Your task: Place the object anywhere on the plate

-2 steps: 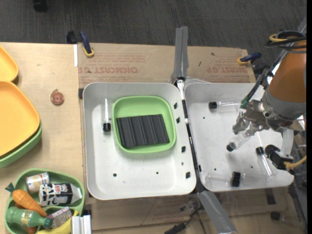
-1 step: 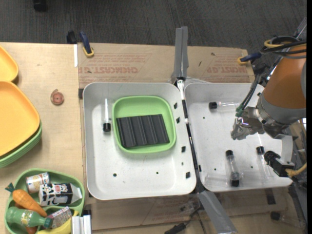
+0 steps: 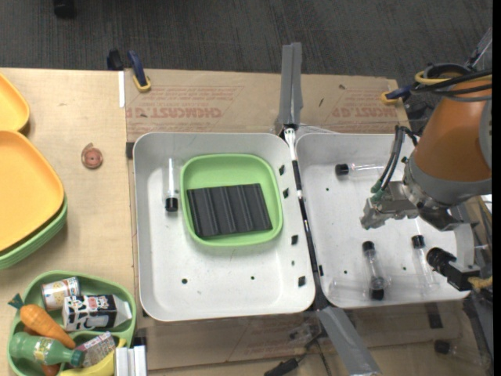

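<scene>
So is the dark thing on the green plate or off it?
On it. The dark ridged block lies flat inside the green plate, in the left bin.

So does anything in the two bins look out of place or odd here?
One thing: a clear tube with a black cap lies on the left bin's floor beside the green plate, not on it. The plate carries a dark ribbed slab. Other tubes lie scattered in the right bin.
</scene>
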Controlling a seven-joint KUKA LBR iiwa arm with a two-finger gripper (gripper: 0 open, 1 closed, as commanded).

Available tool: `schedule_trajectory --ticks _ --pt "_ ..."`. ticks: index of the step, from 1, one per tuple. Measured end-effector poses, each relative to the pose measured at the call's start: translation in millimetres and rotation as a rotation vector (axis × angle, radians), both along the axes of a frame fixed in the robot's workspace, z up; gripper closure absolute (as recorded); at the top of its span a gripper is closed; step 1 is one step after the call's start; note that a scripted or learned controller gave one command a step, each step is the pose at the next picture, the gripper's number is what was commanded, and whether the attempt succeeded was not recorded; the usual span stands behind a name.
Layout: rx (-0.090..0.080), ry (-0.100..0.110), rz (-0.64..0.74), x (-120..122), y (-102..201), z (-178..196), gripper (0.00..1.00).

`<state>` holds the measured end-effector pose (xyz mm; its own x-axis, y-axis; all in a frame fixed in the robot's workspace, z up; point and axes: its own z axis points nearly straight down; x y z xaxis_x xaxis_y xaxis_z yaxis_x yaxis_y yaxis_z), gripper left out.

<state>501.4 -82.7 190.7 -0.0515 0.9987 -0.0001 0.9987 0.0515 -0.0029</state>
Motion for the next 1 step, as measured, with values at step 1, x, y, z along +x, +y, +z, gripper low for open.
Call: schedule_trajectory --ticks 1 --pt "0.001 0.000 0.225 -24.0 15.5 0.1 1.00"
